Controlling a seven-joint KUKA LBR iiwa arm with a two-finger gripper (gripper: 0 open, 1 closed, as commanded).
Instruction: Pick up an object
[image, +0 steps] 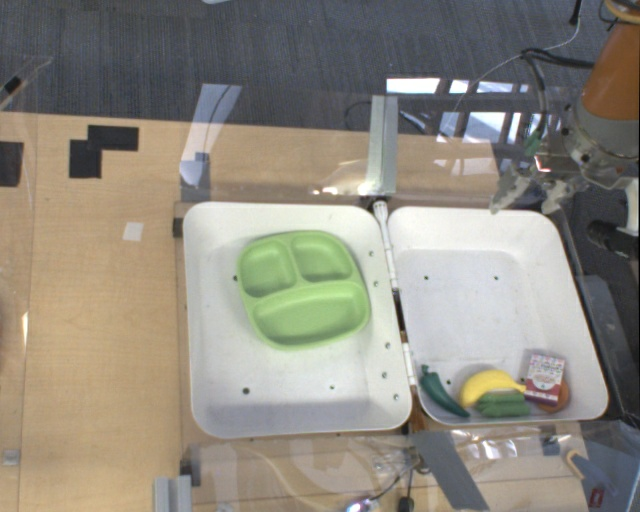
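- The wooden bench takes up the left of the frame, with black block-shaped marks near its upper left.
- The left bin sits at centre left, a shallow white tray with rounded corners.
- A green divided plate lies in the upper middle of that bin, slightly turned, with two small compartments above one long one.
- A metal post stands upright at the top centre, just above the seam where the two bins meet.
- The right bin lies touching the left one along that seam; its upper part is bare white.
- The things to pick from are bunched in the lower right corner of the right bin: a dark green pepper-like piece furthest left, then a yellow banana with a green piece just below it, touching.
- A small red and white box stands at the right end of the bunch, with something red beneath it.
- The claw hangs above the upper right corner of the right bin, well apart from the bunch, with nothing in it; its two fingers stand apart.
- The arm, orange-banded, enters at the upper right of the frame.
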